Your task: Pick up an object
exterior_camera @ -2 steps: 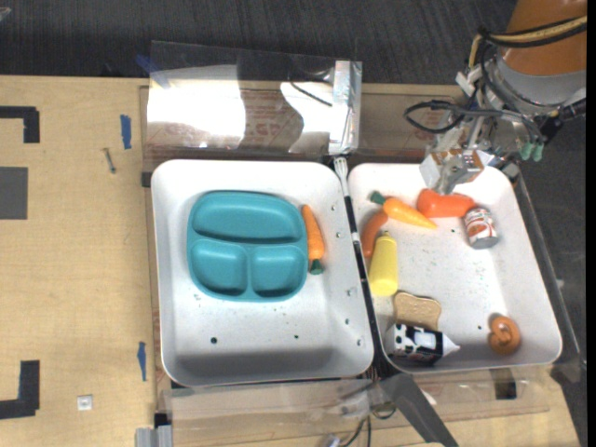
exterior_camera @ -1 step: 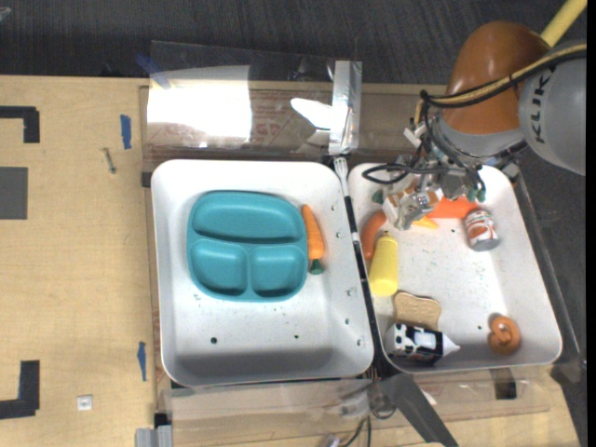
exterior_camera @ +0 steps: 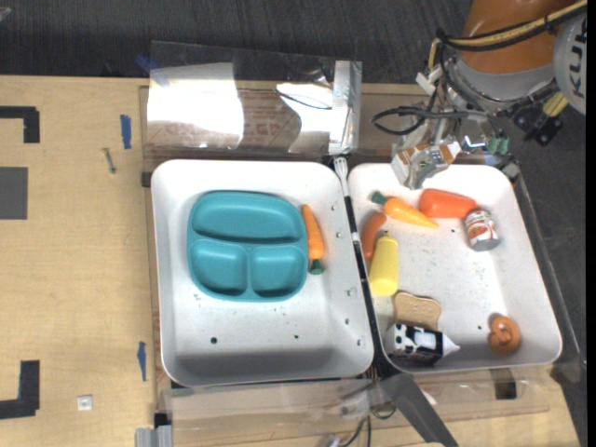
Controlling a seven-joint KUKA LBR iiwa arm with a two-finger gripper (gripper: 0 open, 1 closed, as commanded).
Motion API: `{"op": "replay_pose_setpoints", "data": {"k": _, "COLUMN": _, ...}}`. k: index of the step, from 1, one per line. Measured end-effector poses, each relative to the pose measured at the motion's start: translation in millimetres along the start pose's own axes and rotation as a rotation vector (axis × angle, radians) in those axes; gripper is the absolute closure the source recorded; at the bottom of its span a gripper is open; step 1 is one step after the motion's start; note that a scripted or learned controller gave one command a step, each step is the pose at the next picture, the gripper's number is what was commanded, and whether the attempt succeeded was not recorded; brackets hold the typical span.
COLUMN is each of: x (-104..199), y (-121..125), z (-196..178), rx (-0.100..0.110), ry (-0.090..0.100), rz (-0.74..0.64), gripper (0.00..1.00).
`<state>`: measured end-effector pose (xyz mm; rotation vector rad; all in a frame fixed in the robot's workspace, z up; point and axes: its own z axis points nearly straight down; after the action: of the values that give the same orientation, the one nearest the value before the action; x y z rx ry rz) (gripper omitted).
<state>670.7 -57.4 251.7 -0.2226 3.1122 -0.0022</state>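
Observation:
My gripper [exterior_camera: 422,168] hangs over the far left edge of the right bin [exterior_camera: 531,277], with nothing visibly in it. Just below it lie a toy carrot [exterior_camera: 406,211] and an orange-red pepper [exterior_camera: 447,203]. Right of the pepper rests a small red and white can [exterior_camera: 480,229]. A yellow bottle [exterior_camera: 384,263] lies along the bin's left wall beside an orange piece [exterior_camera: 372,235]. Nearer the front are a slice of toast [exterior_camera: 416,307], a black and white toy [exterior_camera: 419,342] and a brown doughnut [exterior_camera: 504,333].
The left bin [exterior_camera: 177,324] holds a teal divided plate [exterior_camera: 247,246] with a second carrot [exterior_camera: 314,236] leaning at its right side. A shiny foil-covered panel [exterior_camera: 242,110] stands behind the left bin. Cables [exterior_camera: 410,119] hang near the wrist.

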Motion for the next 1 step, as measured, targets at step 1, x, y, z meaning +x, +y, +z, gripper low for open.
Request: {"op": "replay_pose_setpoints", "data": {"k": 1, "x": 35.0, "y": -87.9, "z": 97.9, "rx": -0.005, "ry": 0.024, "rz": -0.115, "gripper": 1.0}}
